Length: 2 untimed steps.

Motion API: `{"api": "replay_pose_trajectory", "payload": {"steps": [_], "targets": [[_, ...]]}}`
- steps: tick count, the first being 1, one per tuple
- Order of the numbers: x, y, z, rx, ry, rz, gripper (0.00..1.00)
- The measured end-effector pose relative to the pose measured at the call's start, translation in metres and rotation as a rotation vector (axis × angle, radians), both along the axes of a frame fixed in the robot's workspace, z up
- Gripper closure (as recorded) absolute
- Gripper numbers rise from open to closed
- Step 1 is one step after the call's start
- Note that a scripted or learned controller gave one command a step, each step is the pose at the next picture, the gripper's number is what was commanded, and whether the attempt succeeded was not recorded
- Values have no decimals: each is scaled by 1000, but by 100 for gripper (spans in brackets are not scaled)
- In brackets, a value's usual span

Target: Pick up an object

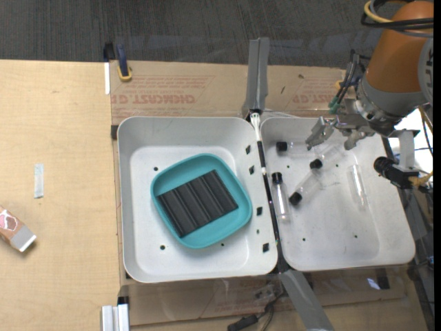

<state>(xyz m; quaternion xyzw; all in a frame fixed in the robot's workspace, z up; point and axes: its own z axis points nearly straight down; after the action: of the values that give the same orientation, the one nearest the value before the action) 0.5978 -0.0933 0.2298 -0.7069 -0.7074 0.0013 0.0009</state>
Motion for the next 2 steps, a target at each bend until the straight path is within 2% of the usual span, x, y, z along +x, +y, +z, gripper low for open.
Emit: {"api": "replay_pose_trajectory", "payload": {"steps": [1, 2], "targets": [[-49, -58, -95, 1, 0, 65, 0], [-91, -81, -139, 2, -1, 129, 0]]}}
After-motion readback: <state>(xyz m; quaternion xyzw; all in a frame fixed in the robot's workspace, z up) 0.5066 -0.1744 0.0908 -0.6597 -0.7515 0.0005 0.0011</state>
